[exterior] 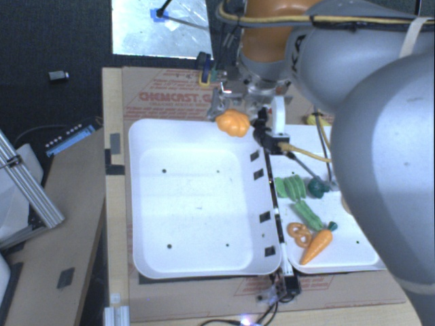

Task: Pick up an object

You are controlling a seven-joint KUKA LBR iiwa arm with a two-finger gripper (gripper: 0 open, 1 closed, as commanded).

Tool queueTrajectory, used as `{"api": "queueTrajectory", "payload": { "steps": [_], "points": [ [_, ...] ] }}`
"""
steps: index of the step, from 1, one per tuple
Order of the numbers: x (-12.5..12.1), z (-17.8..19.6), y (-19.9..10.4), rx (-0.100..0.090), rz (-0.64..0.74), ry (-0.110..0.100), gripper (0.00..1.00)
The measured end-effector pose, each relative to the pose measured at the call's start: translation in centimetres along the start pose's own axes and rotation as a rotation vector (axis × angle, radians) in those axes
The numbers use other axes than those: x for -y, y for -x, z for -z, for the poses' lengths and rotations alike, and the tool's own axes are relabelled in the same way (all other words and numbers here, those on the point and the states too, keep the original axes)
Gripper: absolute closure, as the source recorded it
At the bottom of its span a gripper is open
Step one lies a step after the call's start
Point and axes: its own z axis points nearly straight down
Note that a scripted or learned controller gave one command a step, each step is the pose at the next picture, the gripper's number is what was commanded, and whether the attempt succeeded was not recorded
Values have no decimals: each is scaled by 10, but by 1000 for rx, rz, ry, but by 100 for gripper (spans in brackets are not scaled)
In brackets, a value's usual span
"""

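While the arm hangs over the far edge of the left bin, an orange ball sits by its fingers. I cannot tell if they squeeze it. Next, it should lift slowly.

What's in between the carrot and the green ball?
In the camera view, a green pod lies between the carrot and the green ball. A pretzel sits just left of that line.

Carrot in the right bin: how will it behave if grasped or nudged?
The carrot looks rigid and smooth, so probably slippery. Its tapered body may squirt out of a pinch. Pushed, it would likely pivot into the pretzel beside it.
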Motion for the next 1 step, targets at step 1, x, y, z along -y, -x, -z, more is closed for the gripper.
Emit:
{"api": "queueTrajectory", "payload": {
  "steps": [1],
  "points": [
    [1, 5, 18, -2, 4, -3, 100]
  ]
}}
